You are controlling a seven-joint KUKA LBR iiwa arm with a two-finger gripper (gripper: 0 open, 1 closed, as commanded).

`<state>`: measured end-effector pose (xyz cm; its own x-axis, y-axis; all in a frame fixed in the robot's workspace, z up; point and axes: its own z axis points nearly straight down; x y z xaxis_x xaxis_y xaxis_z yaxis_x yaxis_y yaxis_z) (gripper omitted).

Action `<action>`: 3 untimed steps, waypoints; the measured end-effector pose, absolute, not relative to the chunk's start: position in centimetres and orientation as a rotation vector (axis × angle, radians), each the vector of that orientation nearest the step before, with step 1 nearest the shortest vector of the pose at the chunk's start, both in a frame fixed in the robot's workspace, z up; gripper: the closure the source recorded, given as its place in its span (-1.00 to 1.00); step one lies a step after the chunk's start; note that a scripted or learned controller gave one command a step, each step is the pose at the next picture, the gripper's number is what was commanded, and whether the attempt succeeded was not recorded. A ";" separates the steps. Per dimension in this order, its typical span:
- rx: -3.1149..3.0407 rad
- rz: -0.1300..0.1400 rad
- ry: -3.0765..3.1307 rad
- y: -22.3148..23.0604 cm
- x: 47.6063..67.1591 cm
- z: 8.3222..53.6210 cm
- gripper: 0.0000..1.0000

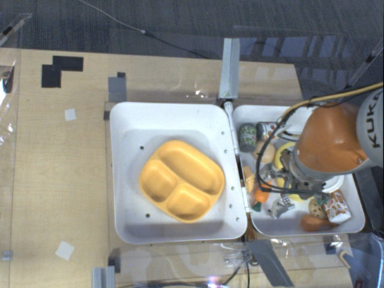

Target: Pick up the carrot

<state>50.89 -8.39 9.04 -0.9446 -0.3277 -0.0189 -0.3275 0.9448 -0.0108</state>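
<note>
Carrot (260, 195) sits at the right bin's (354, 221) left side, under my arm (327, 143). Tool (281, 204) is down among clutter; I can't tell its grip. Yellow tray (182, 179) occupies the left bin (129, 161).

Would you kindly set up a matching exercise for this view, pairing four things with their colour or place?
Things:
1. divided tray
2. carrot
3. arm's band
4. can

Places or colours:
A. orange dome above the right bin
B. yellow, in the left bin
C. dark green, near the right bin's far left corner
D. small orange piece by the right bin's left wall

Pairs: 1-B, 2-D, 3-A, 4-C
</note>
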 end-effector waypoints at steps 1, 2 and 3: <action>0.369 0.002 3.107 -6.0 51.3 18.7 -1.00; 0.271 0.001 3.122 -8.4 48.9 9.5 -1.00; 0.589 0.001 3.076 -8.3 49.0 8.9 -1.00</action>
